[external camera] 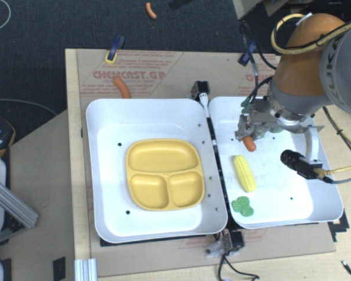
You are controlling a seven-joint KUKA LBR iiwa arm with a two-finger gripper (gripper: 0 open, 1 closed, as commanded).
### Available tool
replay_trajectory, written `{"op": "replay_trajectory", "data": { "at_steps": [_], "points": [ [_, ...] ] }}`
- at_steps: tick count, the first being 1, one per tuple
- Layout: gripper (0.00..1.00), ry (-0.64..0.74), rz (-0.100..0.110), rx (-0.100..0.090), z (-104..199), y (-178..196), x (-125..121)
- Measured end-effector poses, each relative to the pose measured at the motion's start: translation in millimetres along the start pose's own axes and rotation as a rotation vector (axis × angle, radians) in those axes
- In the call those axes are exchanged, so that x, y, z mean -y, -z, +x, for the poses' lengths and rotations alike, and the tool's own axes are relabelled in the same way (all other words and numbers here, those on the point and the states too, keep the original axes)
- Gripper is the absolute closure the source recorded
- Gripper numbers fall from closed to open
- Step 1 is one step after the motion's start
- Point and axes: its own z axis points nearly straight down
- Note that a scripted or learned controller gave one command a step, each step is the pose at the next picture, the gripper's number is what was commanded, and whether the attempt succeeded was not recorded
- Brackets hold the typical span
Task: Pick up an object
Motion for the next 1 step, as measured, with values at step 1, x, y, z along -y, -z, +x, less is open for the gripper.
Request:
{"op": "replay_trajectory", "data": {
  "at_steps": [1],
  "points": [
    [1.00, -0.002, -0.007, 0.002, 22.2, 17.7, 0.7]
  ]
}}
